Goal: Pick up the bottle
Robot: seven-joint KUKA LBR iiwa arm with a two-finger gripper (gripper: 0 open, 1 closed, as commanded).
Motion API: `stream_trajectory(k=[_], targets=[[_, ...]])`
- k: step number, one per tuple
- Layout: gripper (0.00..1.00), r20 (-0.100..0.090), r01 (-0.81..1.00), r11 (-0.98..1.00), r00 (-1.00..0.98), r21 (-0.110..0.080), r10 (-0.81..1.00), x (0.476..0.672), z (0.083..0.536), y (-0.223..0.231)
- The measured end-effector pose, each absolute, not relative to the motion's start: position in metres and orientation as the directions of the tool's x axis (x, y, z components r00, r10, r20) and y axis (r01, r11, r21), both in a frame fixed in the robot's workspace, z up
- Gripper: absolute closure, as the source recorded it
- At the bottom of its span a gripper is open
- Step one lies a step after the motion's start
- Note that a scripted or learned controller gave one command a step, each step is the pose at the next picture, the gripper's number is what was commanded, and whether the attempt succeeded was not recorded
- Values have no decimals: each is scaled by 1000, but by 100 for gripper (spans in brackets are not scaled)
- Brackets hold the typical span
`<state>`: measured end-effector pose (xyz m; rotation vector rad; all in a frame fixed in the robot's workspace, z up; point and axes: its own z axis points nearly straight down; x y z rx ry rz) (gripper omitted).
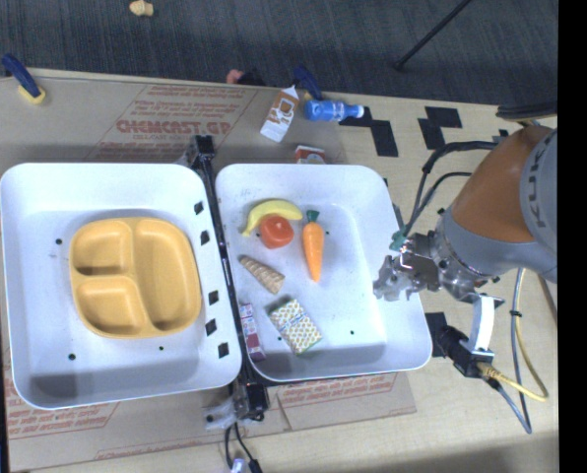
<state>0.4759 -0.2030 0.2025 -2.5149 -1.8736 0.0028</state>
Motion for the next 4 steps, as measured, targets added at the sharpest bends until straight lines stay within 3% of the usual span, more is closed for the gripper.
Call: stream_trajectory(k=[1, 2, 3, 4], targets=[[100, 0, 914, -406, 406, -3, 914, 476, 221, -203], [100, 2, 986, -166, 166, -5, 986, 476, 201, -203], [100, 0, 914, -405, 405, -2, 914, 477, 222, -203], [100, 2, 985, -171, 171, -5, 985, 476, 210, -201]])
